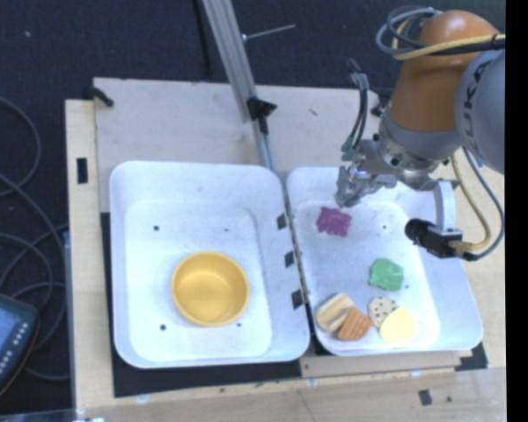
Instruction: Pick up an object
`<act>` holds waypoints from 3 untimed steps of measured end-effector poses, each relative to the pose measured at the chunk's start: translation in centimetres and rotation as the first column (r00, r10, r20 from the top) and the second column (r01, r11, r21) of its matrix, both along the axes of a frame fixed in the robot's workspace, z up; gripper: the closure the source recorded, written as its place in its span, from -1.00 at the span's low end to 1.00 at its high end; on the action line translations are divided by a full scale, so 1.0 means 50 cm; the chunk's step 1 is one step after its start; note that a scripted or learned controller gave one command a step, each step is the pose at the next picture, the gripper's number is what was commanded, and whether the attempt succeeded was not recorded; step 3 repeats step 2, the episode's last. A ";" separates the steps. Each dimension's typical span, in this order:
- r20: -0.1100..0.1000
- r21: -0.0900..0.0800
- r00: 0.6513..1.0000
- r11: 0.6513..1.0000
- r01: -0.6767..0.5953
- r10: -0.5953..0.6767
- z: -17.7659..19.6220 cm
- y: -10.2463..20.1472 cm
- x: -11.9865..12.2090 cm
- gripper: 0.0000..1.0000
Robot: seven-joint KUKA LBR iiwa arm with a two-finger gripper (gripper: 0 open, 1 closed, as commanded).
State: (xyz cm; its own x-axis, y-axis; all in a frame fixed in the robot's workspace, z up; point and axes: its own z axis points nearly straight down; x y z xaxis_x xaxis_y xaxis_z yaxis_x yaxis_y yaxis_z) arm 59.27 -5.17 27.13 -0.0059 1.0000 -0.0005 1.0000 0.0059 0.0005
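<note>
Four small pieces huddle at the near edge of the right bin [475, 328]: one tan wooden block [333, 309], one orange wedge [355, 325] touching it, one speckled cookie-shaped piece [382, 307], one pale yellow piece [399, 326] just beside that. One green lump [386, 274] sits a little farther back, apart from the cluster. One purple block [333, 222] lies alone toward the far left part of the same bin. Six loose objects in this bin in total. Left bin [141, 183] holds one yellow bowl [210, 287], upright, near its middle. Two bins, side by side, edges touching. One gripper [350, 192] hangs over the far part of the right bin, just above and to the right of the purple block; nothing seen between its tips, and whether they are spread or closed I cannot tell. One metal pole [233, 55] slants up behind the bins.
</note>
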 end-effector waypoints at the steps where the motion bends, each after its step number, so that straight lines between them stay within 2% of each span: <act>1: 0.001 0.002 1.000 1.000 -0.002 0.002 0.001 0.114 0.009 1.00; 2: -0.001 0.000 1.000 1.000 0.000 0.000 -0.035 0.215 -0.003 1.00; 3: -0.001 0.000 1.000 1.000 0.000 0.000 -0.035 0.215 -0.003 1.00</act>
